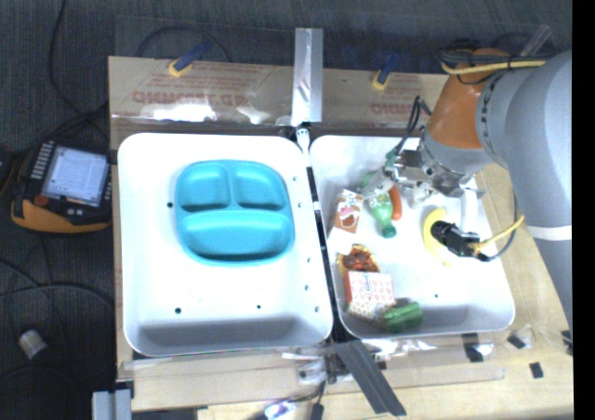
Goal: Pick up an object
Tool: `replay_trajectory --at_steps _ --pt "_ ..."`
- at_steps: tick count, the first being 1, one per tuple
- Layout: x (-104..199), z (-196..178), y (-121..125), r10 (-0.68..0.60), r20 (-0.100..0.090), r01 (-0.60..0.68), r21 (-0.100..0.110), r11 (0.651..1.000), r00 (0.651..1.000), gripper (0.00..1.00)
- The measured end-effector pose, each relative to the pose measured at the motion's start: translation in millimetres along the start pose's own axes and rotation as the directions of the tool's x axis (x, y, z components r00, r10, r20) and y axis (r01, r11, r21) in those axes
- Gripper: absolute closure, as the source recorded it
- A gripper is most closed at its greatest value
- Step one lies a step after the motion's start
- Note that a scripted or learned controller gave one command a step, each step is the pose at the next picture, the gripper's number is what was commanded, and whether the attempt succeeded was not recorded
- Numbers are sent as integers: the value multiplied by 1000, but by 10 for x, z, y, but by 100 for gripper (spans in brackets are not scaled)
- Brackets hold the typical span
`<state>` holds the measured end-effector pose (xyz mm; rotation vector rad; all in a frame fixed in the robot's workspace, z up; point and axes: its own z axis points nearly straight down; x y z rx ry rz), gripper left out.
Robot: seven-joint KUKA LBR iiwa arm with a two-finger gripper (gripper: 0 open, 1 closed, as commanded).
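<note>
A: Camera view, biggest first: what's there?

B: The arm (pixel 530 130), grey with an orange band, comes in over the right bin (pixel 483 307). The left bin (pixel 149 316) sits beside that one, touching along the middle edge, and holds a blue tray (pixel 232 209) with three compartments.

A: And in the right bin itself?

B: Near its front wall lies a red and white packet (pixel 370 290) with a green thing (pixel 402 316) just beside it. Above the packet is a smaller carton (pixel 348 210); a green bottle (pixel 383 216) and an orange carrot (pixel 396 202) lie toward the far wall. A yellow object (pixel 431 229) sits under the wrist, partly covered by a black fitting.

A: Any writing you can read?

B: The packet and carton have print, but it is too small to read. The board (pixel 186 93) behind the left bin carries faded red lettering I cannot make out.

A: The gripper?

B: The gripper (pixel 406 170) hangs over the far part of the right bin, just above the carrot and bottle. Whether its fingers are spread or closed, I cannot tell; the wrist hides them.
</note>
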<state>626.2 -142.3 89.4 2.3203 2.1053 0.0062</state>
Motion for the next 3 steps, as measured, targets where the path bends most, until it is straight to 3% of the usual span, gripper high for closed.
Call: replay_trajectory --at_steps 1,2,3 --pt "21 -141 25 -2 -6 2 -5 1000 1000 100" --pt "30 -173 65 -192 2 192 12 981 981 100" --pt "1234 -1210 203 -282 -6 282 9 959 959 100"
